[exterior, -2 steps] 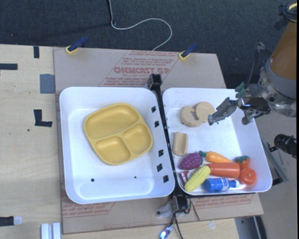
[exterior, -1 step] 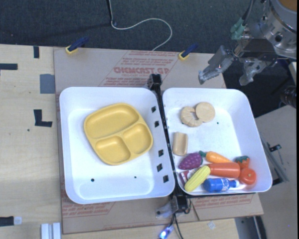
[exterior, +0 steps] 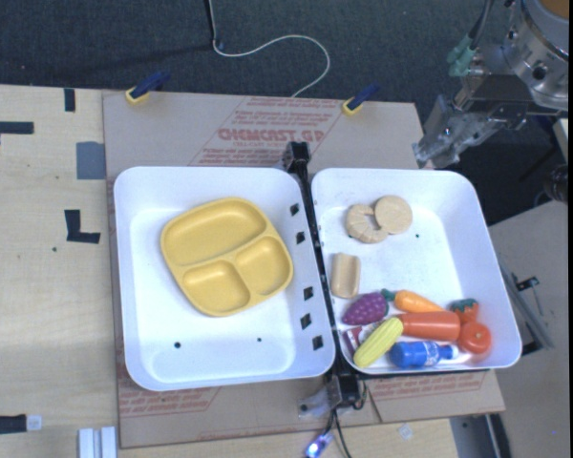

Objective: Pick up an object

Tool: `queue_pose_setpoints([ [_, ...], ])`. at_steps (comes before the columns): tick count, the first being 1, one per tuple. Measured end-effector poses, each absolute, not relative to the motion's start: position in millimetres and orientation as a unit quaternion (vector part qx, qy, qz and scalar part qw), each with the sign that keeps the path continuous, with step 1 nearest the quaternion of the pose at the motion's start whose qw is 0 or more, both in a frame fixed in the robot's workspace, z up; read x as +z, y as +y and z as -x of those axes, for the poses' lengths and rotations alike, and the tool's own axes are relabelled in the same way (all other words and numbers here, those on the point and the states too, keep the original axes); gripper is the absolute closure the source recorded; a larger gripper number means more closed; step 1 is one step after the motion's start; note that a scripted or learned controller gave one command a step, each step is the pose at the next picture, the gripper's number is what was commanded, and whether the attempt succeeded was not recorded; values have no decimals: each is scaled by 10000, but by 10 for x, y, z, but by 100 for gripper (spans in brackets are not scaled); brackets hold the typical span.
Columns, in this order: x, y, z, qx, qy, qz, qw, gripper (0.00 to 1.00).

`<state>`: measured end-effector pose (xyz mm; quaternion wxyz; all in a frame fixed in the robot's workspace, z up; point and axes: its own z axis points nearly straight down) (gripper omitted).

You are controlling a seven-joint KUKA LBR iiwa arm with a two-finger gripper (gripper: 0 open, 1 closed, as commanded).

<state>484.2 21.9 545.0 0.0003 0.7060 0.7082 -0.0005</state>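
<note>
Yellow tray [exterior: 227, 255] in left bin [exterior: 138, 256], toy food in right bin [exterior: 449, 213], gripper [exterior: 449, 136] state unclear

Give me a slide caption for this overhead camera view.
Gripper hovers past the right bin of toy food; yellow tray sits in the left bin.

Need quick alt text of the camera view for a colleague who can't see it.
The tool hangs above the bench past the right bin's far corner, nothing visibly between its fingers. That bin holds toy food: two round biscuits, grapes, corn, a carrot. The left bin holds a yellow divided tray.
</note>
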Motion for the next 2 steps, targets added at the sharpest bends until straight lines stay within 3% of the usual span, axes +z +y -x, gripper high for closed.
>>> queue_pose_setpoints([
  [1,4622,12,-4830,-41,7063,-7079,-31,100],
  [2,4755,704,-4835,2,7101,-7041,-4,100],
])
